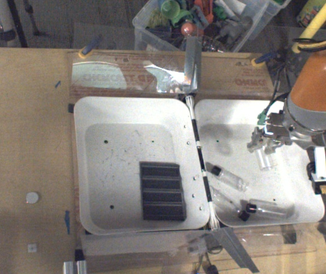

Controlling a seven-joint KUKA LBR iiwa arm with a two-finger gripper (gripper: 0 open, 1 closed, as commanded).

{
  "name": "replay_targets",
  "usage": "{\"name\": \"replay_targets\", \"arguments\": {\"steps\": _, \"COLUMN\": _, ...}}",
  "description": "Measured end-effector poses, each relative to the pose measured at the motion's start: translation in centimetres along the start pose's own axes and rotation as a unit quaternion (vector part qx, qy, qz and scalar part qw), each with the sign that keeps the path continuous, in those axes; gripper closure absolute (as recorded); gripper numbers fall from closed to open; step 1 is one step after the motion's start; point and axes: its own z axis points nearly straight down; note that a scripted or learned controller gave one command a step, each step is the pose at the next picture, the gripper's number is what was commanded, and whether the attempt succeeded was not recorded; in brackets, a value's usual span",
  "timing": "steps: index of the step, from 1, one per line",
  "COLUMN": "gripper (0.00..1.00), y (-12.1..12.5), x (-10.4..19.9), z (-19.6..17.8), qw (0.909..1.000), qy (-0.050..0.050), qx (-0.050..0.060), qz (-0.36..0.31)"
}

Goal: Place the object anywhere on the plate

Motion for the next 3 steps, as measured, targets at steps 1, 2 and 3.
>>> {"name": "replay_targets", "arguments": {"steps": 1, "gripper": 1.00, "y": -6.0, "x": 5.9, "z": 1.0, "qw": 0.9984, "qy": 0.001, "qx": 0.001, "qz": -0.056}}
{"name": "replay_targets", "arguments": {"steps": 2, "gripper": 1.00, "y": -7.5, "x": 6.7, "z": -0.7, "qw": 0.9950, "qy": 0.001, "qx": 0.000, "qz": -0.100}}
{"name": "replay_targets", "arguments": {"steps": 3, "gripper": 1.00, "y": -8.7, "x": 15.5, "z": -0.3, "qw": 0.9991, "qy": 0.000, "qx": 0.000, "qz": -0.043}}
